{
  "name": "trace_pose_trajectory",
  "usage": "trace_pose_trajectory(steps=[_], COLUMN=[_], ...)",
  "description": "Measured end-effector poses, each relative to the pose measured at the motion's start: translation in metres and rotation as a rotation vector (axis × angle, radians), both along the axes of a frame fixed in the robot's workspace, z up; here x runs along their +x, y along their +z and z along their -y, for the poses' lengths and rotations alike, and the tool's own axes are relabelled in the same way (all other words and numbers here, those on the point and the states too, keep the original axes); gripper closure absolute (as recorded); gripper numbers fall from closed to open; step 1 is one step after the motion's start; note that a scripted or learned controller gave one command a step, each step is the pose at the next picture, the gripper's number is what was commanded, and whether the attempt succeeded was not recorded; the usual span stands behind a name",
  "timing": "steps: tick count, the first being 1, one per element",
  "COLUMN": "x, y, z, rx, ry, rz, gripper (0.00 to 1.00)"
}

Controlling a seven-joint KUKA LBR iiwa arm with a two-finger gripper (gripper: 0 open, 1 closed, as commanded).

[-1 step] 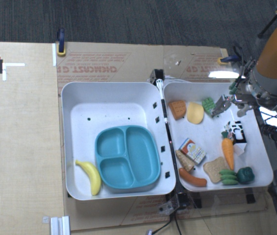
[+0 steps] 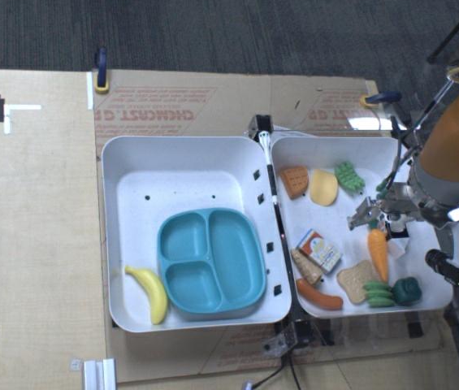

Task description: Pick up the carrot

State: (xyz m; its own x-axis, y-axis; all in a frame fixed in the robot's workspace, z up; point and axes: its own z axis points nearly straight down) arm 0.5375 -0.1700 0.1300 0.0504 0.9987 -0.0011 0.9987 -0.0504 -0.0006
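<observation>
The orange carrot (image 2: 378,256) is in the right bin (image 2: 335,154), near its right wall, pointing tip-down in the view. Its thick top end sits between the fingers of my gripper (image 2: 378,224), which comes in from the right and is shut on it. The carrot's tip overlaps a bread slice (image 2: 356,281) and a green vegetable (image 2: 379,296) at the bin's front right. I cannot tell whether the carrot is lifted or still resting on them.
The right bin also holds a brown toast (image 2: 295,181), a yellow piece (image 2: 322,188), a green leafy piece (image 2: 348,177), a small carton (image 2: 320,250), a sausage (image 2: 320,297) and a dark green item (image 2: 409,290). The left bin (image 2: 132,169) holds a blue divided plate (image 2: 211,260) and a banana (image 2: 152,292).
</observation>
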Motion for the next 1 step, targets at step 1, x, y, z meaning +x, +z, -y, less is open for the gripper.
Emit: trace_pose_trajectory(steps=[1], x=[0.0014], y=[0.0092], z=[0.0011], rx=[-0.001], ry=[-0.003], rz=[0.002], gripper=[1.0])
